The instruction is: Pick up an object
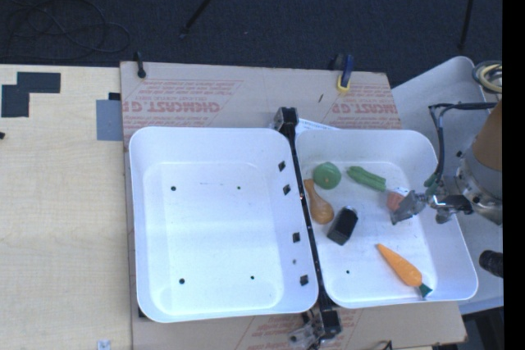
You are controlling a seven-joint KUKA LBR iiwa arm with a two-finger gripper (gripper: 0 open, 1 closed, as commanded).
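Hand (404,209) hovers low in the right bin (447,279), beside the cucumber (366,177); finger state unclear. Approach step; next needs a descent onto one object.

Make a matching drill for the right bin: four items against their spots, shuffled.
Items:
1. orange toy carrot
2. round green ball
3. small black block
4. long green pickle-shaped toy

Spots:
A. bin middle, beside the yellow-brown squash-shaped toy
B. near front right corner
C. back, by the divider
D. back, right of the ball

Pairs: 1-B, 2-C, 3-A, 4-D
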